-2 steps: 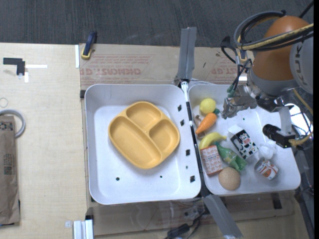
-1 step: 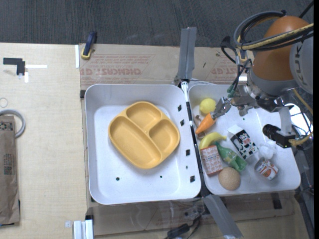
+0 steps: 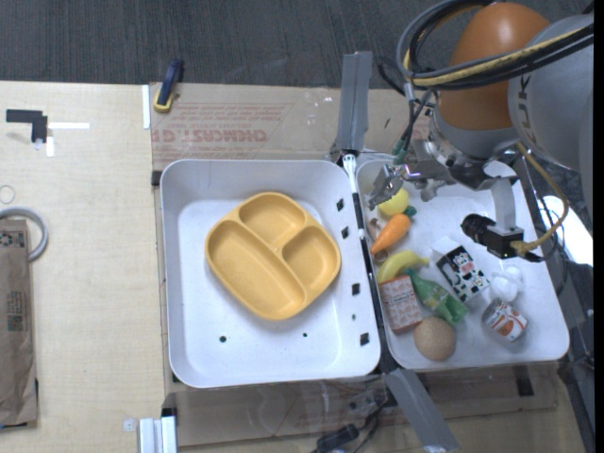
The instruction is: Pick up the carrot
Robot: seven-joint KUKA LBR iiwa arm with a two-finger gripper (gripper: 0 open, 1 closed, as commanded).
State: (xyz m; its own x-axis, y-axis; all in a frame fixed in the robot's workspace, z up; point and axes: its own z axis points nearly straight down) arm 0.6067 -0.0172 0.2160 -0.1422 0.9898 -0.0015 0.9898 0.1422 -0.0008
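Carrot (image 3: 392,232): orange, short, tapered; lies tilted in right bin near its left wall, thick end up-right, tip down-left, just above banana, below lemon.

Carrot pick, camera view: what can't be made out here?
- Gripper: its fingertips merge with clutter at the right bin's far-left corner; open or shut is unclear.
- Yellow item beside the carrot: partly covered by the gripper, identity unclear.
- Small carton: label too small to read.
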